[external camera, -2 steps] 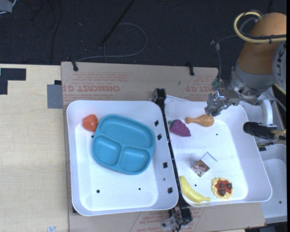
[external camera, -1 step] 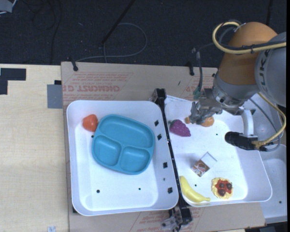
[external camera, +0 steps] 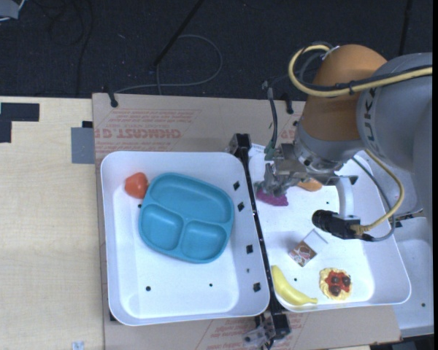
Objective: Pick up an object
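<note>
My gripper (external camera: 276, 187) hangs low over the back left corner of the right bin (external camera: 394, 286). Its tip is right at a small purple object (external camera: 273, 198) that lies on the bin floor next to the divider. Whether it touches the purple object is not clear. An orange item (external camera: 311, 185) peeks out just right of the gripper, partly hidden by the wrist. Further forward in the same bin lie a small brown and white packet (external camera: 303, 253), a yellow banana (external camera: 292, 289) and a round tart with red topping (external camera: 336, 283).
The left bin (external camera: 124, 290) holds a blue divided plate (external camera: 186, 217) and a red-orange ball (external camera: 136, 184) at its back left. A black cylinder with a cable (external camera: 334, 223) hangs off the arm over the right bin's middle. The arm's bulk covers the right bin's back right.
</note>
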